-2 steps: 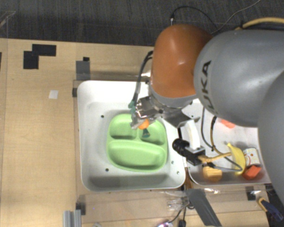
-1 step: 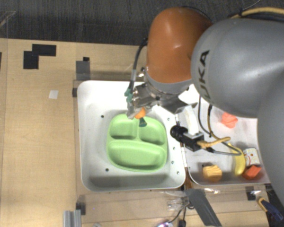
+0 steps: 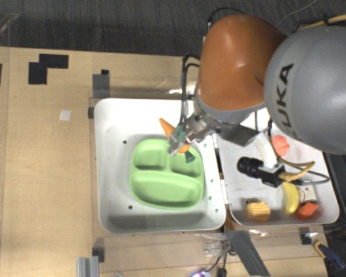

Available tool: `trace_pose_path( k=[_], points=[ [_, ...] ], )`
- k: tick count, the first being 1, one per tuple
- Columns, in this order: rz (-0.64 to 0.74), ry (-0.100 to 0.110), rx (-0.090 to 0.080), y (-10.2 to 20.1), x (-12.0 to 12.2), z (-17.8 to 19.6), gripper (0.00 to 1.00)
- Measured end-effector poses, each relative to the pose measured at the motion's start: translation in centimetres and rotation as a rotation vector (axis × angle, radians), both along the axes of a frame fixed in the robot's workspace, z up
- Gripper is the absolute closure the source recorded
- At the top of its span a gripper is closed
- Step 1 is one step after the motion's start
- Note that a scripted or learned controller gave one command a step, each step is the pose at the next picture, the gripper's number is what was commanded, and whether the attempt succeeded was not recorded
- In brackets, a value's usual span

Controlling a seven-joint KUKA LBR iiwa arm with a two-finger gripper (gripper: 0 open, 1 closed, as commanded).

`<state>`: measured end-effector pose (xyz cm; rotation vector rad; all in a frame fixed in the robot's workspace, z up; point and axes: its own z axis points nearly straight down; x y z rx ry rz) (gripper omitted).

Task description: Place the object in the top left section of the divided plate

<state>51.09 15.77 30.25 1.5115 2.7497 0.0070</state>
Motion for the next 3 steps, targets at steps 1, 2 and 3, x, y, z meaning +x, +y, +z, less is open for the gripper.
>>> trace_pose_path(
  k=[1,2,3],
  points=[
    [-0.204,0.002,0.001,3.9,3.7,-0.1,1.00],
    [-0.197,0.000,0.001,4.0,6.7,3.9,1.00],
    [-0.096,0.000,0.001,5.3,1.3,9.4,1.00]
  ],
)
